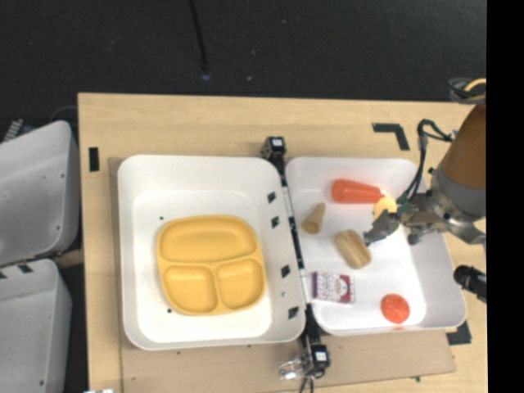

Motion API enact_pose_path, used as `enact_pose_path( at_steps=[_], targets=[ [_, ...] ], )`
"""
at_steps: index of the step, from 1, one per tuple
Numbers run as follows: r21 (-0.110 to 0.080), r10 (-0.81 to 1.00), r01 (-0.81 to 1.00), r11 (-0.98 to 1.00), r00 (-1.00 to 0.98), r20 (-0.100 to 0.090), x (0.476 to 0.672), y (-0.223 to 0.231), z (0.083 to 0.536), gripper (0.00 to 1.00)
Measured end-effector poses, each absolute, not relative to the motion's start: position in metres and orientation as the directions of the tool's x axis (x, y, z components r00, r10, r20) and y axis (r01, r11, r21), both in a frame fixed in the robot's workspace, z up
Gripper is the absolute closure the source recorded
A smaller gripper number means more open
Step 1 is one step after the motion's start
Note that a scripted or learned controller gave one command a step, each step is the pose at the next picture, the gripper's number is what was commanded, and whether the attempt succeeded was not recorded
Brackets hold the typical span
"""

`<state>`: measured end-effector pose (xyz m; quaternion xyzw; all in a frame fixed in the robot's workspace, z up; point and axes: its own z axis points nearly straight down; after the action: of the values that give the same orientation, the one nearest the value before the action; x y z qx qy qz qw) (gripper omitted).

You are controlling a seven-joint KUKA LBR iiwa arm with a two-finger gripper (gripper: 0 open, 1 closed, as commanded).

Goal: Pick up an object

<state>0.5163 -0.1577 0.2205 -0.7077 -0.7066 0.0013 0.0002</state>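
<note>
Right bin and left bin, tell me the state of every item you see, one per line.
Yellow divided plate: flat in the left bin.
Orange carrot: lying on its side in the right bin.
Small tan piece: lying tilted.
Larger tan piece: lying on its side.
Small carton: lying flat.
Red-orange ball: resting alone.
Gripper: low over the right bin.

Dark floor [246, 31], wooden bench [205, 121]

Probably a robotics lab: wooden bench [205, 125], two white bins [131, 219].
</note>
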Motion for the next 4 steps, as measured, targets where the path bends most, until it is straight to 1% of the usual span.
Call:
enact_pose_path(
  at_steps=[1, 2, 3, 4],
  targets=[
    [-0.004, 1.000, 1.000, -0.002, 0.002, -0.001, 0.512, -0.163, 0.176, 0.00],
    [-0.003, 1.000, 1.000, -0.004, 0.004, -0.001, 0.518, -0.160, 0.117, 0.00],
    [0.004, 1.000, 1.000, -0.011, 0.011, -0.001, 0.520, -0.161, 0.131, 1.00],
    [0.005, 1.000, 1.000, 0.000, 0.000, -0.001, 0.515, -0.155, 0.180, 1.00]
  ],
)
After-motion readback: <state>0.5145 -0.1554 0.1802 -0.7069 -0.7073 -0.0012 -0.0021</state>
